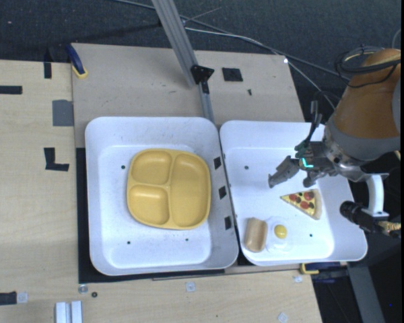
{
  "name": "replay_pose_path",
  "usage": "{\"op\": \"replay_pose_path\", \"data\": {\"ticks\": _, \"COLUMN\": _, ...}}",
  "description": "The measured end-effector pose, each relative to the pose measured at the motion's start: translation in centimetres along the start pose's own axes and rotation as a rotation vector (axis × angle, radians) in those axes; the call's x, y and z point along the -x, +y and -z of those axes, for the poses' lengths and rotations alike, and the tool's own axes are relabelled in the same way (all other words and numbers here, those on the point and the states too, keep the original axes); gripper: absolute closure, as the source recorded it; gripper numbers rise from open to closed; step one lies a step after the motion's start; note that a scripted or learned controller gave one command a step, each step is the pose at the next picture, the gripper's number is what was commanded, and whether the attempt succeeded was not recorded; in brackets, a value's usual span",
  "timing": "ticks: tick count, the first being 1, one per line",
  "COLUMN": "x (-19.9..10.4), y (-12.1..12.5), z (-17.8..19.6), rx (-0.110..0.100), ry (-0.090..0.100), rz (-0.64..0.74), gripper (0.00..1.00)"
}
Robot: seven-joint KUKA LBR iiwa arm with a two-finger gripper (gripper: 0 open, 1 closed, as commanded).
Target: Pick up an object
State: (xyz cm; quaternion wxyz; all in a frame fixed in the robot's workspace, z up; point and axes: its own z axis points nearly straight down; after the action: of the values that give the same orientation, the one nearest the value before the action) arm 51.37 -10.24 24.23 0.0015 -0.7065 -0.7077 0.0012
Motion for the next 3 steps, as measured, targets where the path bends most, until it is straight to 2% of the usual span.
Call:
{"op": "replay_pose_path", "data": {"ticks": 1, "x": 0.0, "y": 0.0, "z": 0.1, "rx": 0.001, "ry": 0.0, "rz": 0.0, "gripper": 0.0}}
{"op": "replay_pose_path", "data": {"ticks": 3, "x": 1.2, "y": -0.9, "z": -10.4, "rx": -0.004, "ry": 0.0, "rz": -0.002, "gripper": 0.0}}
